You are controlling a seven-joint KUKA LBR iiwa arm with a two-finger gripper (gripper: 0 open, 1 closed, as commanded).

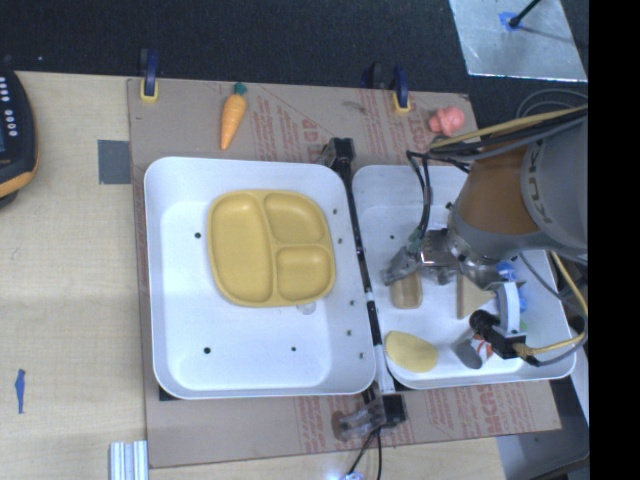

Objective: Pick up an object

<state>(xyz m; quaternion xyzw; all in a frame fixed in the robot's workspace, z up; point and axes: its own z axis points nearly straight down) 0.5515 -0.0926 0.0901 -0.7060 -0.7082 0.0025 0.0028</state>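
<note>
Camera view: gripper (408,268) low in right bin (380,193); tan block (405,292) beneath.

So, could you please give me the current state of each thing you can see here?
Gripper: down in the right bin, over a tan block.
Tan block: lying in the right bin under the gripper.
Yellow divided plate: flat, face up, in the left bin.
Yellow piece: lying near the right bin's front edge.
Toy carrot: lying on the board, outside the bins.
</note>
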